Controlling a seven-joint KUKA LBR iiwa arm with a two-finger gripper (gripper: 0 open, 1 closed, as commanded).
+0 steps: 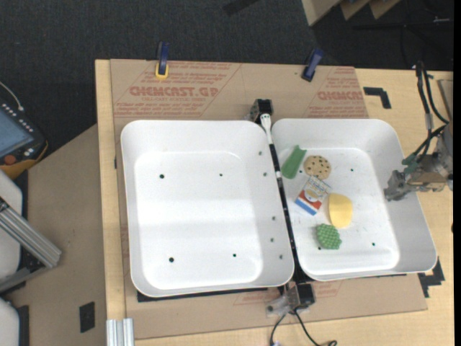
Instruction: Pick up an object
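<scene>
The gripper enters from the right side and sits at the right edge of the right-hand bin, about halfway along that edge. Its tip points left, toward the bin interior. Cables run upward behind it.

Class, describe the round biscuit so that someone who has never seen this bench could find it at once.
Start at the right-hand white bin, where a small cluster of objects lies near its left wall. The biscuit sits at the cluster's top, right of the green strip and above the yellow lump. It alone is flat, round, tan and dark-speckled.
</scene>
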